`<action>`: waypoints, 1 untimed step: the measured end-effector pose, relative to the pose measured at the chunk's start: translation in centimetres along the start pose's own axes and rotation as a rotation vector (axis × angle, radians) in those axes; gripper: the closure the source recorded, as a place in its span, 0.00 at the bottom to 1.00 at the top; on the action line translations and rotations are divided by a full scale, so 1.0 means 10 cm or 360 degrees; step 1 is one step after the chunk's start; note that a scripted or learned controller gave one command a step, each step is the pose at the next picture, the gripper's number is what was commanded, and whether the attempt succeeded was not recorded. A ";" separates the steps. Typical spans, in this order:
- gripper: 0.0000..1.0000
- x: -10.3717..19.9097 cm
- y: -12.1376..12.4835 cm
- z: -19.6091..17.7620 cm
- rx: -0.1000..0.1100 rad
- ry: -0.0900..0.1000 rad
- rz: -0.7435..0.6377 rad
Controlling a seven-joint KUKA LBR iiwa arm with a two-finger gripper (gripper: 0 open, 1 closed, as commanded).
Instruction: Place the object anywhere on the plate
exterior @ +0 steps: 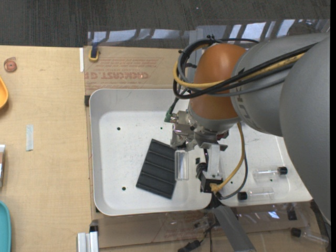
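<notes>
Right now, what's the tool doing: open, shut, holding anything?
Tool: over the left bin, beside the black ribbed plate; open or shut cannot be told, and no held object is visible.

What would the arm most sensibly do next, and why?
Probably a short straight descent. The gripper hangs over the right edge of the black ribbed slab, which lies flat in the left white bin; nothing shows between its fingers. I would guess it lowers to try a grasp there first.
</notes>
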State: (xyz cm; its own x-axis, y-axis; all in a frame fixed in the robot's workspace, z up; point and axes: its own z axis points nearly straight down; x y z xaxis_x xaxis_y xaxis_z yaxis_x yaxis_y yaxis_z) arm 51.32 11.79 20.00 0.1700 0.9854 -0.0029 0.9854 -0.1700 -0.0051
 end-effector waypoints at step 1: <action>1.00 -0.55 -0.21 -0.33 -0.0001 0.0000 0.0314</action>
State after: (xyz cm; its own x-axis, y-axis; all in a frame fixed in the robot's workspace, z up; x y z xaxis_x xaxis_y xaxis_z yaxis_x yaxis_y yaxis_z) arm 48.38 6.77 23.29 0.3601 0.9329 -0.0035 0.9329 -0.3601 -0.0037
